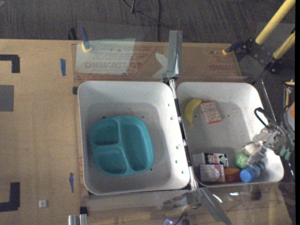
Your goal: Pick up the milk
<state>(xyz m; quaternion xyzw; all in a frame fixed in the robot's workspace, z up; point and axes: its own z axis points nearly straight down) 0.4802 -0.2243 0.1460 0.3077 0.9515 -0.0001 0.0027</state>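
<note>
One black-and-white milk carton (216, 159), flat

Right bin (220, 89): the centre floor is open between two clusters. Banana (191, 108) and a small red-and-white packet (211, 112) lie near the far left corner. Along the near wall, milk carton (215, 160), pink carton (212, 173), orange item (231, 175), green ball (242, 160) and blue bottle (250, 173) crowd together, touching or nearly so, leaving little side clearance. Gripper (265, 142) occupies the near right corner. Left bin (123, 89): a teal divided plate (121, 145) covers the floor centre
</note>
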